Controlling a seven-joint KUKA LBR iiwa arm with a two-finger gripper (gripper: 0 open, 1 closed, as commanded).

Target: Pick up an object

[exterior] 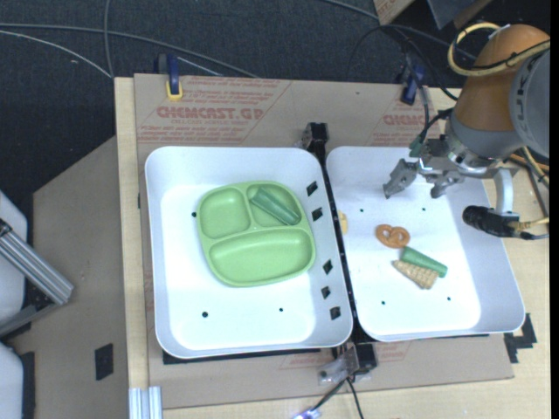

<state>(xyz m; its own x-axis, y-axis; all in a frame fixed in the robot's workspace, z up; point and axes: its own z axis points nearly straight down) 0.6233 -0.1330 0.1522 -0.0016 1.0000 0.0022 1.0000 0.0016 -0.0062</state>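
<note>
In the right bin [476, 308] lie a small brown pretzel [392, 235], a green cylinder-shaped piece [425, 261] and a pale waffle-textured piece [415, 274] touching it. My gripper [419, 182] hangs over the bin's far part, above and slightly right of the pretzel, its two grey fingers spread open with nothing between them. In the left bin [175, 317] sits a green divided plate [256, 233] with a dark green object [276, 204] in its upper right compartment.
A black divider with clips [327, 225] runs between the bins. A tiny yellowish bit [342, 224] lies by the right bin's left wall. Cables [502, 221] trail at the right of the arm. Cardboard [210, 107] backs the bench.
</note>
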